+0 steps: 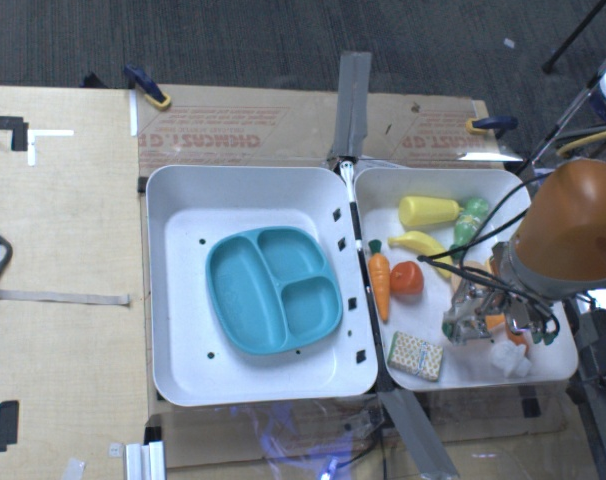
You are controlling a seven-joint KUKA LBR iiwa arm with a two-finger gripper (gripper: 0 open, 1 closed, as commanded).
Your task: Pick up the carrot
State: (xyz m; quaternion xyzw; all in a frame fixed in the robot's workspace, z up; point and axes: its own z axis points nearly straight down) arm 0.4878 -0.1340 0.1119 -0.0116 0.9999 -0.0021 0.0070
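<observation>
Nearest, one speckled sponge (416, 356); one carrot (380, 284) beside one tomato (407, 278); two bins, one blue tray (274, 290). Tool (473, 325): finger state cannot be told.

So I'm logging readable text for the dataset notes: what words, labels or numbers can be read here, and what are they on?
Red print on the cardboard strip behind the left bin: upside down and mirrored, too blurred to quote.
Red print on the cardboard behind the right bin: likewise unreadable.
Speckled packet in the right bin: pattern only, no legible text.
Nothing readable on the teal plate or the carrot.
</observation>
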